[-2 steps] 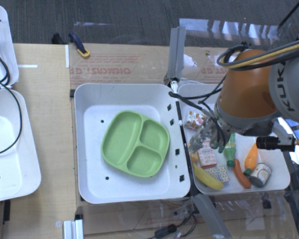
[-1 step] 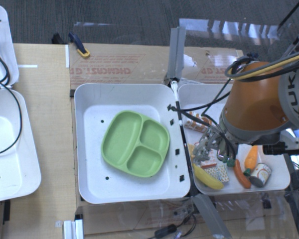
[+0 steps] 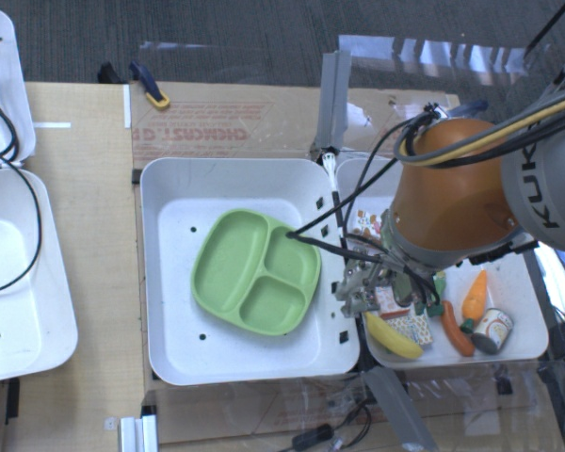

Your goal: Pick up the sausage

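We are looking down on the table (image 3: 85, 139) and its two white bins. The left bin (image 3: 165, 281) carries a green divided plate (image 3: 254, 271), lying flat with three compartments. Over in the right bin (image 3: 532, 337) sits the food: a yellow banana (image 3: 394, 337) near the front wall, a small patterned packet (image 3: 416, 330) just beside it, an orange carrot (image 3: 475, 296) further right, and a tin can (image 3: 492, 329) tipped on its side close to the carrot. The sausage (image 3: 456, 329), a reddish-orange piece, lies in this right bin between the banana and the can, running at a slant, and nothing is touching it that we can see.

The arm's big orange band (image 3: 452, 188) hangs over the right bin's left half, with black cables looping out across the divider. The gripper (image 3: 377, 288) is down low at the bin's left edge, just above the banana and well to the left of the sausage. Whether its fingers are apart or together, we cannot tell; the wrist and cables crowd them.
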`<state>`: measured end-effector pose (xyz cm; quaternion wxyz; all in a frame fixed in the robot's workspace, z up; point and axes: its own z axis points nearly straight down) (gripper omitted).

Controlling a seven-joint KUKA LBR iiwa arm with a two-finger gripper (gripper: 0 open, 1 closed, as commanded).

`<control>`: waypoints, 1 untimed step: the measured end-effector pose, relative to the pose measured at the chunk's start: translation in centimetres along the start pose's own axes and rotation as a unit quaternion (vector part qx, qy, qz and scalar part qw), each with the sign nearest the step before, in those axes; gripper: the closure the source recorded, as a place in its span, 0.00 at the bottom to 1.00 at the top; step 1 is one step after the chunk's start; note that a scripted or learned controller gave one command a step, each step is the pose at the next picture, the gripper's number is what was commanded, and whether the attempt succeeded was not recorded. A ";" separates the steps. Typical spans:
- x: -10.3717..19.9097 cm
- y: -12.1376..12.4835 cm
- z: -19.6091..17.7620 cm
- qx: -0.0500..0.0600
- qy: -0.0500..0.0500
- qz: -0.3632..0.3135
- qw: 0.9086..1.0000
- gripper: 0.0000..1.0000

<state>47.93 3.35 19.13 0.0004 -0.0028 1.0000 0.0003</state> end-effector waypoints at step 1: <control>-0.8 7.9 -10.0 0.000 -0.001 0.129 0.992 1.00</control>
